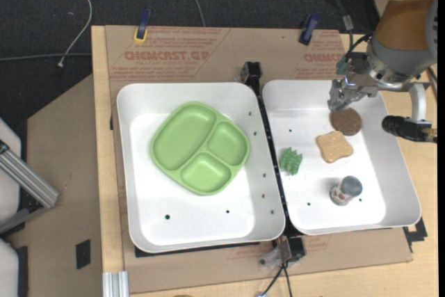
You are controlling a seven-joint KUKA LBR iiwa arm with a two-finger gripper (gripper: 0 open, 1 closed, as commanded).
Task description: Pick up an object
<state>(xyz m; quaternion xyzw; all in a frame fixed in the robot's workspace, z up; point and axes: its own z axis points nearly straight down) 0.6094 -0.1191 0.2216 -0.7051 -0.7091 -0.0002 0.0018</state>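
In the right bin (389, 212) lie a round brown cookie-like disc (347, 123), a tan toast-shaped piece (334, 146), a small green spiky toy (290, 161) and a small grey and red can-like object (345, 190). My gripper (341, 100) hangs over the bin's far side, its tip just above the far-left edge of the brown disc. Nothing shows between its fingers.
The left bin (139, 115) holds a green divided plate (201, 147). A black clamp (250, 71) sits between the bins at the far edge. Blue clips (143, 23) (309, 29) hold the cardboard base. The arm's body (407, 17) rises at the right.
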